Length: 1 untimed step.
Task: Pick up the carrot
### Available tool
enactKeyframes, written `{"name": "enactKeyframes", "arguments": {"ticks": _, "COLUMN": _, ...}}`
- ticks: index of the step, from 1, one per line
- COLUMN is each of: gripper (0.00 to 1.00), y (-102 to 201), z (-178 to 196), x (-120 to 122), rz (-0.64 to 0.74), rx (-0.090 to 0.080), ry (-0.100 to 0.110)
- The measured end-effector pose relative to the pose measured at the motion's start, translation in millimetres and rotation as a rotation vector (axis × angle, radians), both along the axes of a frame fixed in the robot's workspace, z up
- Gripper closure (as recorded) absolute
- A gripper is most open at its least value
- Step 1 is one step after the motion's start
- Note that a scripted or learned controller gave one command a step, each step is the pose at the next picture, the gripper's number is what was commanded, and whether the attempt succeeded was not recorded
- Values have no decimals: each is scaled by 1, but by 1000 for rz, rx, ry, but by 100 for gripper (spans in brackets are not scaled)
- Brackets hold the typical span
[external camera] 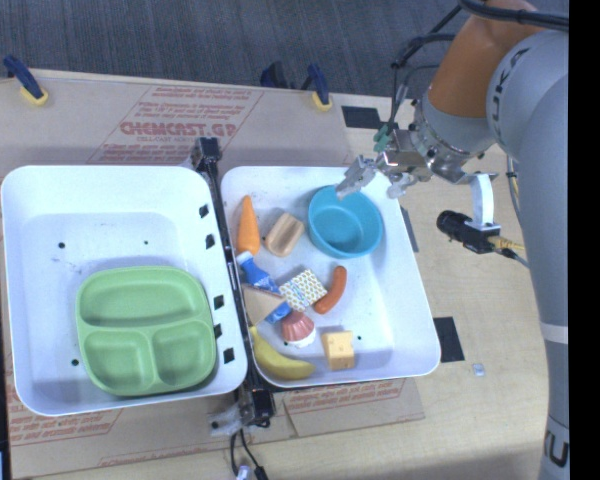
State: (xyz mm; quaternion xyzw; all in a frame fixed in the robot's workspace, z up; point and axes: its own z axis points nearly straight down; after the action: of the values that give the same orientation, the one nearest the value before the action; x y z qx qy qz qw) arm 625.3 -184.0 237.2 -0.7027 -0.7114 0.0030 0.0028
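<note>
The carrot (pixel 248 226) lay in the right bin (pixel 405 298), near its upper left corner and close to the wall shared with the left bin (pixel 30 268), its thin end pointing toward the top of the frame. Just right of it sat a tan block (pixel 284 234), and further right a blue bowl (pixel 345 222). Below the carrot lay a blue tube (pixel 255 272), then a checked packet (pixel 304 289) and a sausage (pixel 331 289). Toward the bin's lower edge were a banana (pixel 277 361), a cupcake (pixel 299 328) and a cheese cube (pixel 338 349).

The gripper (pixel 372 177) hung over the bin's upper right rim, just above the bowl, well apart from the carrot. Its fingers stood spread with nothing between them. The arm (pixel 500 68) entered from the upper right of the frame.

In the left bin a green tray (pixel 145 330) with three sections rested in the lower part. Both bins sat on cardboard (pixel 180 118) that was clamped to the bench.
</note>
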Motion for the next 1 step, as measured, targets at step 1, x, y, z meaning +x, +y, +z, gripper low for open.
{"name": "enactKeyframes", "arguments": {"ticks": 1, "gripper": 0, "y": 93, "z": -122, "x": 12, "rz": -53, "rx": 2, "ry": 6}}
